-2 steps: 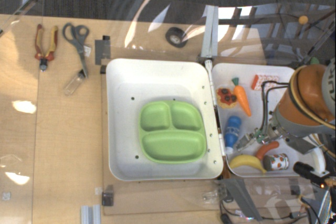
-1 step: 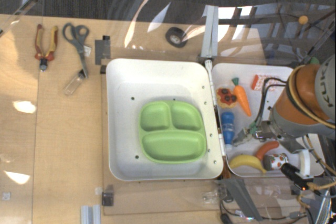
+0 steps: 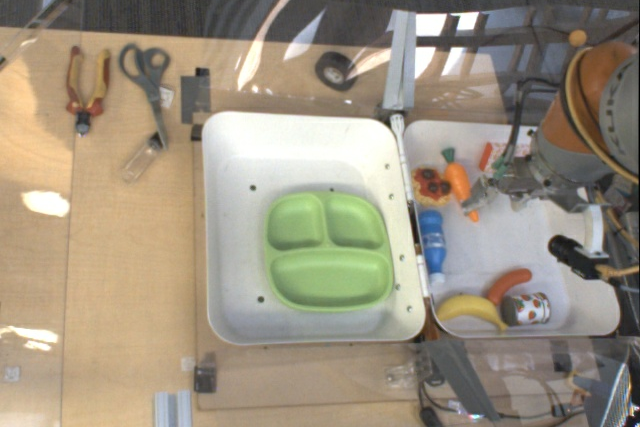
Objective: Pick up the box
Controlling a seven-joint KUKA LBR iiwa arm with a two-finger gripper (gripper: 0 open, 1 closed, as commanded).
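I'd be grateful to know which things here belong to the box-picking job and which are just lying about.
Job:
- hand, above the right bin
- the box: I cannot tell which item it is

Lying about:
- green plate in the left bin
- banana, blue bottle, carrot, can
- pliers, scissors, tape roll on the bench

Arm (image 3: 600, 105) in from the right, over the right bin (image 3: 600, 320); end effector (image 3: 500, 177) low near the bin's upper middle, w/ an orange bit just beside it. Right bin: carrot (image 3: 457, 180) & pizza toy (image 3: 431, 183) top left, blue bottle (image 3: 432, 242) along the left wall, banana (image 3: 470, 311), red sausage (image 3: 509, 283) & can (image 3: 527, 308) at the bottom. Left bin (image 3: 230, 215): green tray (image 3: 328, 250). Tabletop (image 3: 100, 265): pliers (image 3: 85, 87), scissors (image 3: 150, 80), tape roll (image 3: 336, 70).
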